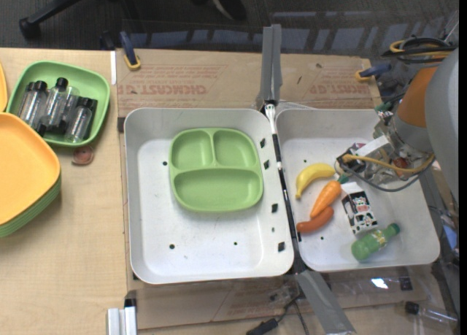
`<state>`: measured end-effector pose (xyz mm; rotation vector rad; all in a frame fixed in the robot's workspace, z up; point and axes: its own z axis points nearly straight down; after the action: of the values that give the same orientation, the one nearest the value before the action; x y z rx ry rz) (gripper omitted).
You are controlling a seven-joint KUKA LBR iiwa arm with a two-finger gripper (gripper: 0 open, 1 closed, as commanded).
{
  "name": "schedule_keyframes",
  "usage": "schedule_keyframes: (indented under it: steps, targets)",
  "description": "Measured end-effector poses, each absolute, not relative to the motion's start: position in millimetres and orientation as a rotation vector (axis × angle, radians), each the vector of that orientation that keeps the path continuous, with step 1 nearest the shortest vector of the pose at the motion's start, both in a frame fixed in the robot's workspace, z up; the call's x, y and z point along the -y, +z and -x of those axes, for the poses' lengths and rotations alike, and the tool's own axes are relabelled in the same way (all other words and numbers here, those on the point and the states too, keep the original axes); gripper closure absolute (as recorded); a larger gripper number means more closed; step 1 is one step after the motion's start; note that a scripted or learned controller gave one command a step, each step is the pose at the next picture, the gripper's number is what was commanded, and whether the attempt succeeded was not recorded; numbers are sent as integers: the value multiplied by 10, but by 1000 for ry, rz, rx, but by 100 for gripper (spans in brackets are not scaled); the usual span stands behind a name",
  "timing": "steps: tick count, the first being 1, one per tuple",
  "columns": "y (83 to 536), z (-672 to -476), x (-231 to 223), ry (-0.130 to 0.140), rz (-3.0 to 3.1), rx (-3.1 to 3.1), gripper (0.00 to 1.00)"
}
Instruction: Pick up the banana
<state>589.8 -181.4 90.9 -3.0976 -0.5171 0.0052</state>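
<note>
The brown cardboard sheet (219, 82) under the bins carries red print at 12 o'clock, upside down, reading "CHEMCRST GP" twice. The small card's (359, 211) marks are too small to read.

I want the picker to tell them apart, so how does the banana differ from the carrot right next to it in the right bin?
The banana is yellow and curved; the carrot is orange, straighter, and tapers to a point. The banana lies nearer the divider between the bins, above the carrot in the camera view; the carrot sits lower, beside a second orange piece. Both lie flat on the floor of the right bin, slanted much the same way.
</note>
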Motion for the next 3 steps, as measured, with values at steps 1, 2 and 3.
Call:
schedule_keyframes:
  steps: [1, 2, 3]
  targets:
    - [1085, -5113, 2220, 7, 3116, 374, 100]
    - [1187, -4765, 2218, 6, 3107, 441, 100]
    - [1158, -5368, 2216, 7, 3102, 488, 100]
